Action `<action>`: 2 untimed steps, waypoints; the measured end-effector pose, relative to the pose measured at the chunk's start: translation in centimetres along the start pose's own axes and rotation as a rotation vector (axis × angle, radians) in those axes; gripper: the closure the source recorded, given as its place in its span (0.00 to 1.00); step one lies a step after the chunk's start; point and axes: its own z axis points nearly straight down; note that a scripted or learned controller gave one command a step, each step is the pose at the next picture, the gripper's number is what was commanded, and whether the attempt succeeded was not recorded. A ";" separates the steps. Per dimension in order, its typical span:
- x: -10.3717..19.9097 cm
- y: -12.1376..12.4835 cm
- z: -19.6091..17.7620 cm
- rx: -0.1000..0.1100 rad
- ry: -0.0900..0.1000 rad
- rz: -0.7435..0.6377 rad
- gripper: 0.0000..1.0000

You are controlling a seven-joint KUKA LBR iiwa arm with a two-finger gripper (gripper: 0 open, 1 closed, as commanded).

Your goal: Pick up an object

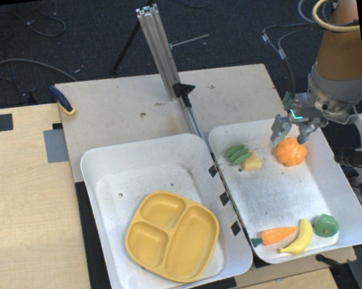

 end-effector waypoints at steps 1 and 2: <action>0.0 0.1 -0.1 -0.003 0.000 0.000 0.00; -0.1 -0.1 6.3 0.005 0.001 0.000 0.00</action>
